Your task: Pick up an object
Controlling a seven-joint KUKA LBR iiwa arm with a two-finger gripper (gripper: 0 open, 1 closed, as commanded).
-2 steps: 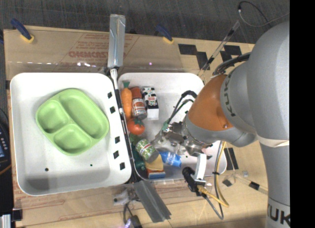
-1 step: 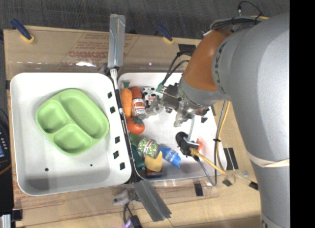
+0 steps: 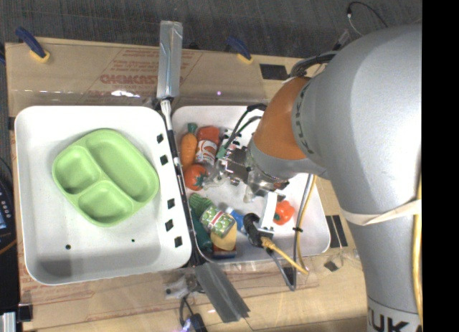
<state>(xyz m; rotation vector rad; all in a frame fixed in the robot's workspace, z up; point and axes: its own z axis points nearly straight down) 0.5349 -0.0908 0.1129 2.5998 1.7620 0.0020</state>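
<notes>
Over the right bin (image 3: pixel 315 241) the grey arm (image 3: pixel 358 130) reaches in from the right, and its hand (image 3: pixel 228 164) hangs low among a heap of small toy foods. Whether the hand is open or closed, or has anything in its grip, cannot be told, since the wrist hides much of it. Just beside it lie a carrot (image 3: pixel 188 148), a red can (image 3: pixel 206 144) and a tomato (image 3: pixel 193 176); a green packet (image 3: pixel 214 218) sits nearer the front, and an orange pepper (image 3: pixel 284 212) lies under the arm. These look like light, hard plastic pieces, smooth and apt to slip or roll. The carrot seems the best choice, taken across its narrow middle. The left bin (image 3: pixel 43 252) carries a green divided plate (image 3: pixel 105 176).
</notes>
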